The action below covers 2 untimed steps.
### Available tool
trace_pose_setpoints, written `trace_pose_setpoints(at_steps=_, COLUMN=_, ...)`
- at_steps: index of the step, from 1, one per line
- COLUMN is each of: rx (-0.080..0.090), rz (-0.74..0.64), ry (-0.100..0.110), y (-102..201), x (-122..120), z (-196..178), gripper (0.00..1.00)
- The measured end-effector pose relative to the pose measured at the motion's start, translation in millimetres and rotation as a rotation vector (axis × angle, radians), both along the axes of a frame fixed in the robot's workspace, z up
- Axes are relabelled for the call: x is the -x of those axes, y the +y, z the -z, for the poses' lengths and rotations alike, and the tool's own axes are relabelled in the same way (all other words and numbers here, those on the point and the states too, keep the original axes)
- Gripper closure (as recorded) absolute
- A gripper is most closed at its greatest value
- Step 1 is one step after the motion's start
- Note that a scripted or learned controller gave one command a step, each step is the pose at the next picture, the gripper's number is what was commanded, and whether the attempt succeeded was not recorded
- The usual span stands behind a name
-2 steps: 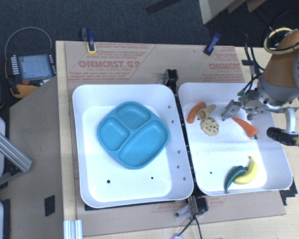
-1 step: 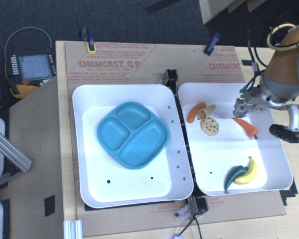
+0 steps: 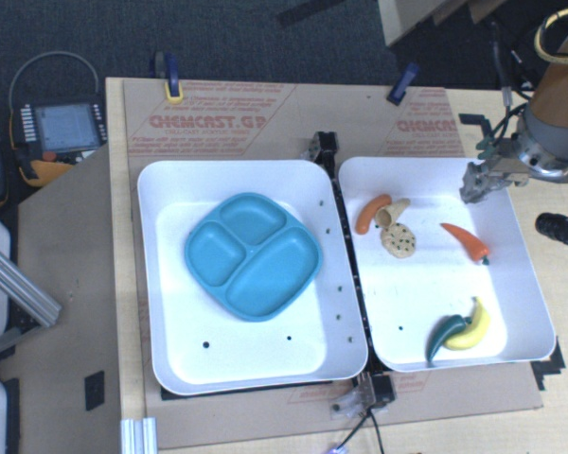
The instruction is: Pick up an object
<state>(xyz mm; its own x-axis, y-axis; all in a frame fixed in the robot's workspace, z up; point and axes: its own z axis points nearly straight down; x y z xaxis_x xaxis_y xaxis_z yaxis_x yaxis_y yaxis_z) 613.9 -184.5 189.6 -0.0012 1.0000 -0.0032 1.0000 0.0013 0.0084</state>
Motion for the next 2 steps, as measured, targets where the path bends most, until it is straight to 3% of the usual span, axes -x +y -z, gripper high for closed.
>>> trace_pose_setpoints(at_steps=1, rx=0.0, rz=0.0, ry=0.001, y=-8, x=-1, z=-47, gripper=1.0)
trace_pose_setpoints(at_steps=2, rx=-0.001, rz=0.0, ry=0.004, y=-8, x=-2, z=-62, gripper=1.0)
